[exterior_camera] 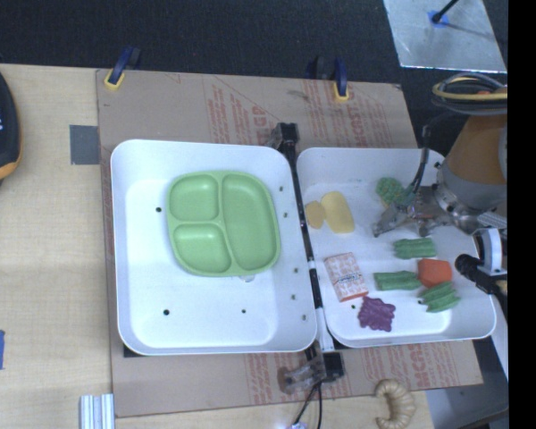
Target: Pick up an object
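Red print runs along the cardboard sheet (250,105) under the bins, too faint to read. The small card (345,276) in the right bin bears red marks, also too small to read. No other text can be read.

Colours before me: two white bins, left bin (143,239) and right bin (357,164). In the left, a pale green divided plate (223,222). In the right: two pale yellow pieces (330,212), a dark green leafy piece (390,189), three green pods (414,248), an orange-red piece (435,271), a purple cluster (376,313), a white card printed with red (346,276). My hand (402,214) is grey metal; my arm (478,155) carries an orange band. The table (45,266) is light wood under brown cardboard (250,110) with faded red print.
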`<state>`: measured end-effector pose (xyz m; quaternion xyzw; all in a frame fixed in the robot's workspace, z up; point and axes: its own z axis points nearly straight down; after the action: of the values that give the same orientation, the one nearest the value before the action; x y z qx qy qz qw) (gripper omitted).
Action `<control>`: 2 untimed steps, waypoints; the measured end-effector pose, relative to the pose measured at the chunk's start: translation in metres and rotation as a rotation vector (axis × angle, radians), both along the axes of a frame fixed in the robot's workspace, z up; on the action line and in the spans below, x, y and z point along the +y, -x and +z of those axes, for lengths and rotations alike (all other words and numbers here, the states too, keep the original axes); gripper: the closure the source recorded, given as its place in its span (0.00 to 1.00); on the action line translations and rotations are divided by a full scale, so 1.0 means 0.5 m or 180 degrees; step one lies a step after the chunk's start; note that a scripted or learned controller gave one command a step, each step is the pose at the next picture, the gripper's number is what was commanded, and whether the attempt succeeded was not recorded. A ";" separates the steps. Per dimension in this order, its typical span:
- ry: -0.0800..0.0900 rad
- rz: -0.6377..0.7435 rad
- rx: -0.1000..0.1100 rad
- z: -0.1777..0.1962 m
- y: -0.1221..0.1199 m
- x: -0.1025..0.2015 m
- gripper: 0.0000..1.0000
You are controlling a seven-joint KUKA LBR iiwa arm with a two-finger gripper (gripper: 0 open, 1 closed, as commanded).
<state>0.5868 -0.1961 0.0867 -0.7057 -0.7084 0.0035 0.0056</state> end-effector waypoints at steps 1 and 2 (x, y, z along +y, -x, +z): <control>0.0017 0.0011 -0.0053 0.013 -0.145 -0.031 0.00; 0.0002 -0.0004 -0.0011 0.010 -0.013 0.039 0.00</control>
<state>0.5931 -0.1768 0.0916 -0.7062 -0.7080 0.0025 0.0041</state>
